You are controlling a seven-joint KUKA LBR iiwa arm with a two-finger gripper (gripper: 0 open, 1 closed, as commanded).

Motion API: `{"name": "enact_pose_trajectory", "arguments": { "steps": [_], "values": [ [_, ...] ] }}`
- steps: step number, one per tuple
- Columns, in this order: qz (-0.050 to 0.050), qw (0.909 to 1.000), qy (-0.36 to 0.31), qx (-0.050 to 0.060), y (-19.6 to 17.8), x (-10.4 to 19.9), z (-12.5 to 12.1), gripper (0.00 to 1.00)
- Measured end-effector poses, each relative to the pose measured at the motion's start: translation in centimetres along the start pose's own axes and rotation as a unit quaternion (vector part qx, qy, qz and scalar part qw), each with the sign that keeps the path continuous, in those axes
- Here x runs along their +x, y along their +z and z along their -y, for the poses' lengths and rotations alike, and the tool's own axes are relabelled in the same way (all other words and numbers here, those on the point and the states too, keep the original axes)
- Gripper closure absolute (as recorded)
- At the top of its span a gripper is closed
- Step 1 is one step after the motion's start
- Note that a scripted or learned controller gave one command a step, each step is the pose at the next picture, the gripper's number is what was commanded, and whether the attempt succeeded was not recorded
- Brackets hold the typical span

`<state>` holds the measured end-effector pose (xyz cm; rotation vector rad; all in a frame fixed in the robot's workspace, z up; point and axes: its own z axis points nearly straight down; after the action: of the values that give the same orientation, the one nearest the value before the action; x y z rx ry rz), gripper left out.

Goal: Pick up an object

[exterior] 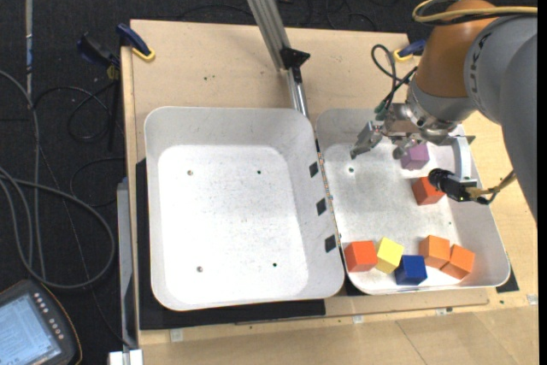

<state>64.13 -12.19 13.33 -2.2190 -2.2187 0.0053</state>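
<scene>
Arm reaches over the right bin (479, 222) on the desk (222, 64). Claw (402, 137) sits above that bin's far half; cannot tell how far it is parted. A purple block (416, 155) lies just beside or under it; contact unclear. Red-orange block (426, 191) near the bin's right wall. Along the near edge: orange block (361, 255), yellow block (390, 255), blue block (411, 269), two orange blocks (449, 255). Left bin (171, 132) alongside.

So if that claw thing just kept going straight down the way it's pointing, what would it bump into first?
Most likely the purple block, which sits right under the gripper in the right bin. Depth is hard to judge from this slanted view, so it could instead land on the bin floor just beside the block.
</scene>
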Motion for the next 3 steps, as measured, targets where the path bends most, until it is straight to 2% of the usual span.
{"name": "enact_pose_trajectory", "arguments": {
  "steps": [1, 3],
  "values": [
    [0.001, 1.0, 0.0, -0.004, -1.4, -0.1, -0.2, 1.0],
    [0.001, 1.0, -0.001, -0.006, -10.6, -0.5, -1.1, 1.0]
  ]
}}
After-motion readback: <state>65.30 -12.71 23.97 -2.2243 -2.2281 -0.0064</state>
